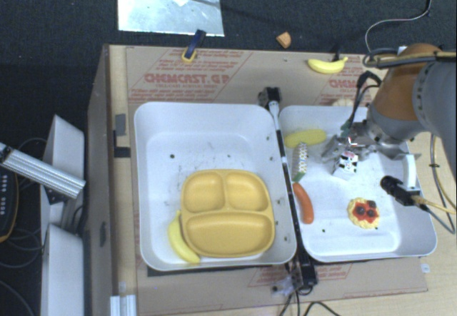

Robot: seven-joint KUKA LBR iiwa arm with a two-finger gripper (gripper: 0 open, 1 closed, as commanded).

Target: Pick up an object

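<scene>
My pincer [345, 153] hung low in the right bin [414, 236], just above a small black-and-white toy [348, 162]; whether it was spread, I could not tell. The toy looked light, hard and blocky, best pinched across its narrow sides.

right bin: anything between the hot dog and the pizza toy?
No. In the camera view the hot dog and pizza toy lie apart on the right bin, with bare white floor between them.
</scene>
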